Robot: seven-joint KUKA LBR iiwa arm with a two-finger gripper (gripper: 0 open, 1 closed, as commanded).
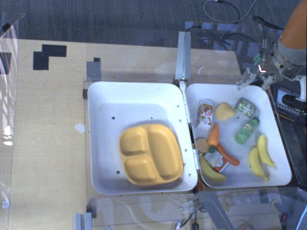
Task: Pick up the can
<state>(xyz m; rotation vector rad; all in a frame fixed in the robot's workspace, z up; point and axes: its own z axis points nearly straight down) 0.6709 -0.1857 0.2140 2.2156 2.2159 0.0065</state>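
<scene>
The can [245, 108] is small and green with a pale label, and it lies in the upper right part of the right bin [278, 128]. A yellow lemon-like piece [224, 111] sits just left of it and a green bottle [246, 131] just below it. My gripper [254, 81] hangs over the bin's back right rim, above and slightly right of the can and apart from it. Its two fingers are spread open with nothing between them.
The right bin also holds a white and red carton [205, 114], a carrot [213, 134], a red packet [218, 160], an orange sausage [229, 157] and bananas [262, 156]. A yellow compartment plate [150, 153] lies in the left bin [103, 128]. Cables run behind the bins.
</scene>
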